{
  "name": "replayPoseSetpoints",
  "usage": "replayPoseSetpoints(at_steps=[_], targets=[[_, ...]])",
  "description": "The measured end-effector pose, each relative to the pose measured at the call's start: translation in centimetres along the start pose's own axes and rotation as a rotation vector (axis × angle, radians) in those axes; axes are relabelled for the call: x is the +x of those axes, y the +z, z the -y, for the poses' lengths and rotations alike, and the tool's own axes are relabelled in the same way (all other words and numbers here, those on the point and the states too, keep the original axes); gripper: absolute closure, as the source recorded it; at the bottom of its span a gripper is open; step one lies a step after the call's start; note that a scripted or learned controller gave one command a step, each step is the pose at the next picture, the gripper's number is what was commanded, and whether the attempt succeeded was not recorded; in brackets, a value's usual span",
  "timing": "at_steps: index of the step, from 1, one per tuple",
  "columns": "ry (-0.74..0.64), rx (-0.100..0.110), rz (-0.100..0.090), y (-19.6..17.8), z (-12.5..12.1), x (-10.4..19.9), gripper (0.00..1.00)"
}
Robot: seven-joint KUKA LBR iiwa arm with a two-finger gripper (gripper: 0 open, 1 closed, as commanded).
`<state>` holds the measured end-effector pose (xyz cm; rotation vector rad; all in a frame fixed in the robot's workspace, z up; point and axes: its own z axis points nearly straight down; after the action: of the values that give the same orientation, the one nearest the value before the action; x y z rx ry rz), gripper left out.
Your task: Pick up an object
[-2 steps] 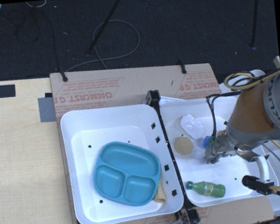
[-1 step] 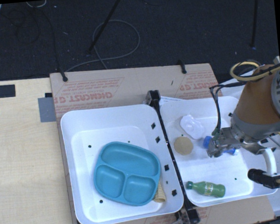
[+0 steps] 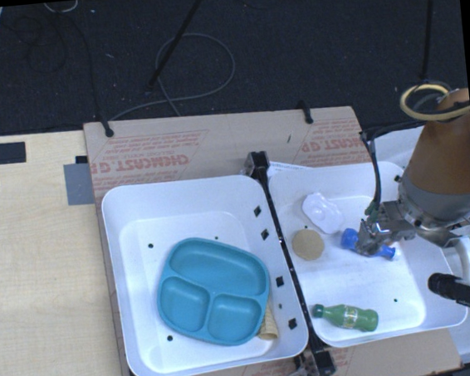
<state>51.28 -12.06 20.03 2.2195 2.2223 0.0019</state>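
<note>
At the right side of the frame, the claw (image 3: 372, 239) sits over the right bin (image 3: 414, 306), touching a blue object (image 3: 350, 238) on its left; grip state unclear.

In the right bin (image 3: 402, 311), the open floor lies in the middle between the green bottle (image 3: 346, 316) near the front wall and the cluster farther back: a tan round disc (image 3: 309, 244), a clear plastic piece (image 3: 322, 212) and a small blue object (image 3: 350, 238). The gripper (image 3: 372, 239) and its arm (image 3: 442, 171) crowd that bin's right side. The blue divided plate (image 3: 214, 289) takes up most of the left bin (image 3: 131, 227), leaving bare strips along its far and left walls.
</note>
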Motion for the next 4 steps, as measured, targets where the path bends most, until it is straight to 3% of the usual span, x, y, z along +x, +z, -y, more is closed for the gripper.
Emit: replayPoseSetpoints(at_steps=[1, 3, 4], targets=[[0.001, 0.001, 0.0, -2.9, -0.1, -0.1, 1.0], [-0.003, 0.007, -0.003, -1.1, 1.1, 11.3, 1.0], [-0.004, 0.006, -0.002, -1.8, 0.5, 16.5, 1.0]])
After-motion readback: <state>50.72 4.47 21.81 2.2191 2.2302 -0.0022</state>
